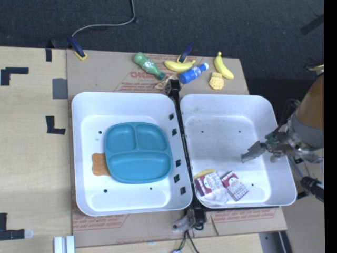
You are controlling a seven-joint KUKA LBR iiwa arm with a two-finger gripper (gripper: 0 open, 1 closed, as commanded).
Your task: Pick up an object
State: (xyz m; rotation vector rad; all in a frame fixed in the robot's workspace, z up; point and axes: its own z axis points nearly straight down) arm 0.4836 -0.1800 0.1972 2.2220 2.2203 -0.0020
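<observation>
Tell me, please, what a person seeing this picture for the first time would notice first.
Most likely the blue divided plate in the left bin, with a tan item tucked at its left edge. Next, the gripper over the right bin, above red-and-white packets.

Divided plate [138, 153] in left bin [84, 115], packets [221, 185] in right bin's [263, 112] near corner

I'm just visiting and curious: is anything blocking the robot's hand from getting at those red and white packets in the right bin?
Nothing visible does. The hand hangs over bare white floor of the right bin, and the packets lie apart from it, toward the near edge, with only open bin floor between. A yellow item lies beside the packets' far side, not in the path.
</observation>
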